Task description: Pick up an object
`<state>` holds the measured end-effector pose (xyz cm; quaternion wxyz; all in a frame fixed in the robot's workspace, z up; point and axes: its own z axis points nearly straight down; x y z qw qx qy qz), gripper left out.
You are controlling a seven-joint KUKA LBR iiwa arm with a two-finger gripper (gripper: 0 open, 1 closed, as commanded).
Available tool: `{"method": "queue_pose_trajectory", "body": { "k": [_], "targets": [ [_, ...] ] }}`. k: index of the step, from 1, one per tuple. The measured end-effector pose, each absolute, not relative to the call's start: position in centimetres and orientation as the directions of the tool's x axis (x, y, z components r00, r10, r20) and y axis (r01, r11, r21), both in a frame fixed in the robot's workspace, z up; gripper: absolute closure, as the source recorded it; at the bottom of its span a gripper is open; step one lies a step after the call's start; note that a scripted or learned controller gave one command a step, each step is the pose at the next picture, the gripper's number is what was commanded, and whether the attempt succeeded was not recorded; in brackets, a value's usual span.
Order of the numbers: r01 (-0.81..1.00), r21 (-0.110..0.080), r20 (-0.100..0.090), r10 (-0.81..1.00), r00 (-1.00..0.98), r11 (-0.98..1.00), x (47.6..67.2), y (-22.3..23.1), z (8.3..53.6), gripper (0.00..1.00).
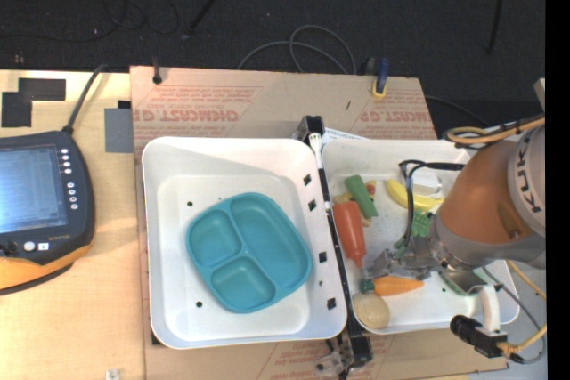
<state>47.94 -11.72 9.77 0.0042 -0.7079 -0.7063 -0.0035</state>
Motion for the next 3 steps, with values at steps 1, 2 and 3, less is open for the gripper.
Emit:
{"method": "queue_pose_trajectory", "body": {
  "k": [1,2,3],
  "targets": [
    [1.000,-0.004,0.001,1.000,-0.003,0.003,53.2,-9.0,8.5,0.00],
    [1.000,0.002,-0.001,1.000,-0.004,0.004,62.7,-10.1,8.6,0.00],
    [1.000,-0.012,0.000,1.000,-0.008,0.008,62.2,-10.0,9.3,1.00]
  ]
}}
